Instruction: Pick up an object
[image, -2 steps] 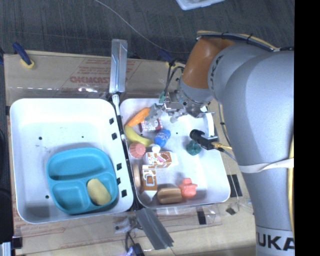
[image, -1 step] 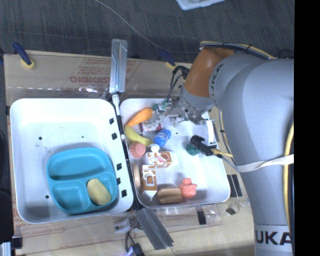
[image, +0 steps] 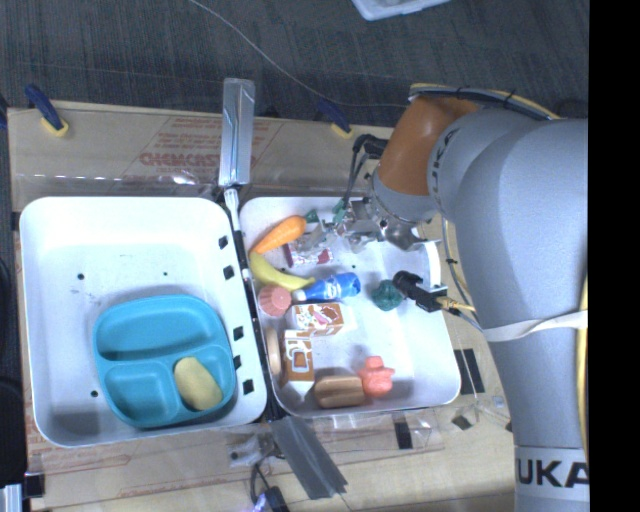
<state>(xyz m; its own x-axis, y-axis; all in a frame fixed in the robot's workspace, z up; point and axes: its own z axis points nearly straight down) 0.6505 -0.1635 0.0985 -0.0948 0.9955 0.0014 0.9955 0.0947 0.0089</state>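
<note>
My gripper (image: 330, 228) hangs over the far part of the right bin (image: 432, 372), low among the objects there. Just left of it lies an orange carrot (image: 278, 234), with a yellow banana (image: 274, 273) below that. A blue bottle (image: 330, 289) lies in front of the gripper, and a small teal object (image: 387, 294) sits to the right. Nothing is visibly held. The clutter under the gripper hides what it touches.
Nearer the front of the right bin are a pink round piece (image: 273, 300), a small carton (image: 318, 319), a brown box (image: 293, 358), a brown bun (image: 338, 389) and a pink toy (image: 376, 375). In the left bin (image: 60, 250), a blue divided tray (image: 150, 340) holds a yellowish potato (image: 198, 383).
</note>
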